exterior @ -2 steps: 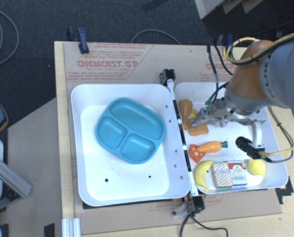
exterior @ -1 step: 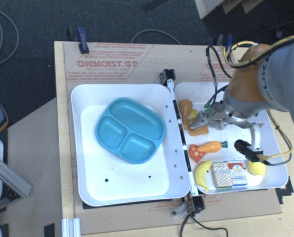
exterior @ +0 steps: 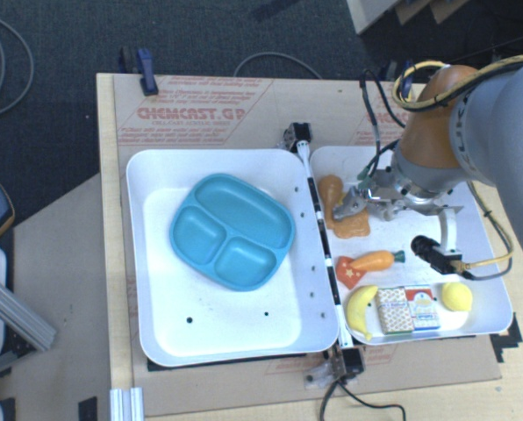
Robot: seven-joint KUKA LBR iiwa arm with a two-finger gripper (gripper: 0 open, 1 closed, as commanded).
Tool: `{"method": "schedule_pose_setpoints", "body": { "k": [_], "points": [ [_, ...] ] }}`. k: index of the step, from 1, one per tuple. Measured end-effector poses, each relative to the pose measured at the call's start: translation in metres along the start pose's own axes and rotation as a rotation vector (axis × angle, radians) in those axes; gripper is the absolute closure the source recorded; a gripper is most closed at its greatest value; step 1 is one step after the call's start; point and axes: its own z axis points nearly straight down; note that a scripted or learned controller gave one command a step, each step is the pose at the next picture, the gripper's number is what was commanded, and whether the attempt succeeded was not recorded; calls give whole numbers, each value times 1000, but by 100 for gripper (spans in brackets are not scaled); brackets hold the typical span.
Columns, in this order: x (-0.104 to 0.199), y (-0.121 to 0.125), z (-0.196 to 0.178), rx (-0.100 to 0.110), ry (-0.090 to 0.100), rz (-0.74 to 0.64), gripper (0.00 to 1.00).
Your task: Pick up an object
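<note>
In the right bin (exterior: 490, 235) lie several toy foods. A brown bread-like piece (exterior: 331, 193) rests by the bin's left wall, with a tan chunk (exterior: 353, 225) just below it. Toward the front are an orange carrot (exterior: 368, 263), a yellow banana (exterior: 359, 310), a small printed carton (exterior: 407, 310) and a yellow lemon (exterior: 456, 296). My gripper (exterior: 360, 200) reaches in from the right and hangs low over the bin's upper left. Its tip is right beside the brown piece and the tan chunk. Nothing is visibly held.
The left bin (exterior: 156, 305) holds a blue divided plate (exterior: 232, 230). The grey arm with its orange band (exterior: 437, 121) covers the right bin's back right corner. Cables (exterior: 481, 266) trail over the bin's right side. A blue clamp (exterior: 145, 68) sits at the bench's back left.
</note>
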Motion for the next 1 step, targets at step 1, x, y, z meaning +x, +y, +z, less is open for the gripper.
{"method": "schedule_pose_setpoints", "body": {
  "k": [1],
  "points": [
    [-4,-48,1,4,2,5,0]
  ]
}}
